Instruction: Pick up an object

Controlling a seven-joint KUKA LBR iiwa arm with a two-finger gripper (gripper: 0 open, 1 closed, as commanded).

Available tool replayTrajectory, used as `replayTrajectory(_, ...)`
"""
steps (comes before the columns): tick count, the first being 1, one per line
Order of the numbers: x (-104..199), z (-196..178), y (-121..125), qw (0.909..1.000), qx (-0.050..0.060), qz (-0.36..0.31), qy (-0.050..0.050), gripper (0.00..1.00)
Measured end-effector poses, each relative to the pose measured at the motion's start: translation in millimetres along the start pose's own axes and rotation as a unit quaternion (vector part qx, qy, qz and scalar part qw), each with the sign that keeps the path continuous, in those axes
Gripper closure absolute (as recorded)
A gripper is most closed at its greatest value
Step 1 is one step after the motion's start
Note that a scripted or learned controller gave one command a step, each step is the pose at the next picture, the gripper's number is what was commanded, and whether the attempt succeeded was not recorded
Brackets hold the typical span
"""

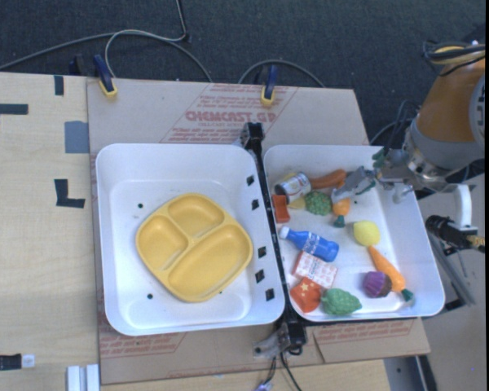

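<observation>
— Where is the gripper?

— Over the right bin, near its top. I can't tell if it is open or closed.

— What is close to it?

— A small orange toy lies just below it. A green toy sits beside that, and a can is to the left.

— And the yellow plate?

— Far off, in the left bin.
</observation>
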State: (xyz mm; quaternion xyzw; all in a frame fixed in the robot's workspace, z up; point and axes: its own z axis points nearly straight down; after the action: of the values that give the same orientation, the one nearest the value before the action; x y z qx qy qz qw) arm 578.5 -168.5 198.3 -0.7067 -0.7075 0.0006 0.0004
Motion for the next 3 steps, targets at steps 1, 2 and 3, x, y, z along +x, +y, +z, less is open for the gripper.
replayTrajectory(1, 14, 109, 55, 1.0, 0.0, 0.0, 0.0, 0.0)
replayTrajectory(2, 15, 99, 56, 1.0, -0.001, -0.001, 0.0, 1.0)
replayTrajectory(3, 86, 14, 21, 1.0, -0.001, -0.001, 0.001, 1.0)
